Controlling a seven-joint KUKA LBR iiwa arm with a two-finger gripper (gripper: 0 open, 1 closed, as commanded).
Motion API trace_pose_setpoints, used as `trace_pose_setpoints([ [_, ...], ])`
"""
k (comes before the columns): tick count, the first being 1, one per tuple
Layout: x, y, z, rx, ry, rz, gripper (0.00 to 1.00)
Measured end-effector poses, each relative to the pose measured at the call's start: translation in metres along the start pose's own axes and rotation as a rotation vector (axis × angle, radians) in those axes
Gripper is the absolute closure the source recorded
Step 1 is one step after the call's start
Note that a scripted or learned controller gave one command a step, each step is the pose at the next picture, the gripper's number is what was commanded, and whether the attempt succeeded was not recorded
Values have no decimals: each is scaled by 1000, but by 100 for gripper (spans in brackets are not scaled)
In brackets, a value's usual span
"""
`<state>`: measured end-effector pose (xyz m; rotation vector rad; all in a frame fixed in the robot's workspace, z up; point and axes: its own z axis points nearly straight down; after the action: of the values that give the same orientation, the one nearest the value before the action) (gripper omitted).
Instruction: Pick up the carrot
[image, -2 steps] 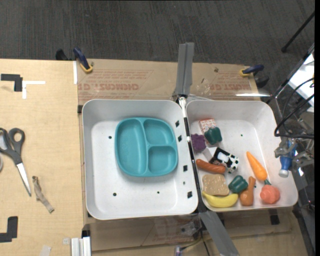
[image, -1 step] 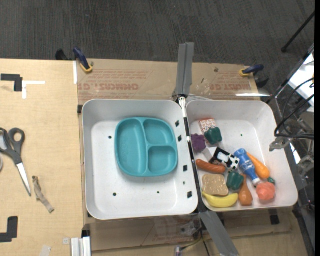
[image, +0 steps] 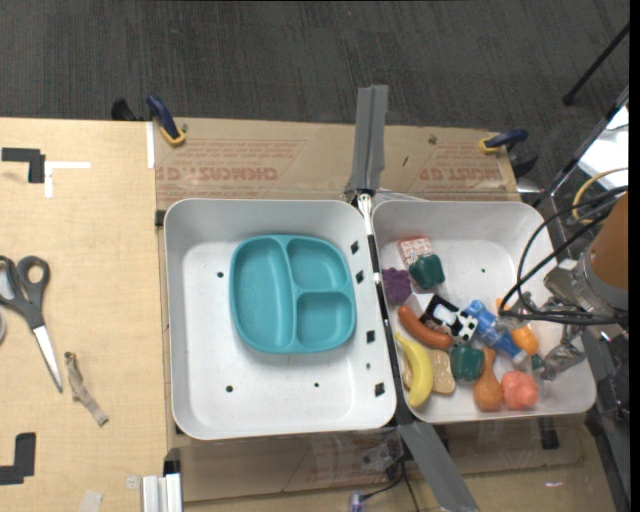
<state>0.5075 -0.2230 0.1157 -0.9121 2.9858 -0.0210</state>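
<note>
The carrot (image: 487, 388) is a small orange piece lying near the front edge of the right bin (image: 480, 222), between a green block (image: 466, 362) and a pink-orange peach (image: 520, 390). My gripper (image: 560, 352) hangs at the right side of that bin, just right of and slightly behind the peach, about a hand's width from the carrot. The grey arm with its orange band (image: 612, 250) rises behind it at the view's right edge. Nothing can be seen held in the gripper.
The right bin also holds a banana (image: 418, 372), a red sausage (image: 425, 328), a black-and-white cow (image: 455, 320), a blue bottle (image: 492, 327), purple grapes (image: 397, 286), a dark green piece (image: 428, 270) and a small box (image: 413, 248). A teal divided plate (image: 293, 293) lies in the left bin (image: 200, 400). Scissors (image: 30, 300) lie on the bench.
</note>
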Motion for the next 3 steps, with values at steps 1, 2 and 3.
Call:
trace_pose_setpoints([
  [1,7,7,8,10,-8,-271,0],
  [2,-60,-40,12,0,-3,-410,0],
  [3,-99,-66,12,-1,-4,-443,0],
])
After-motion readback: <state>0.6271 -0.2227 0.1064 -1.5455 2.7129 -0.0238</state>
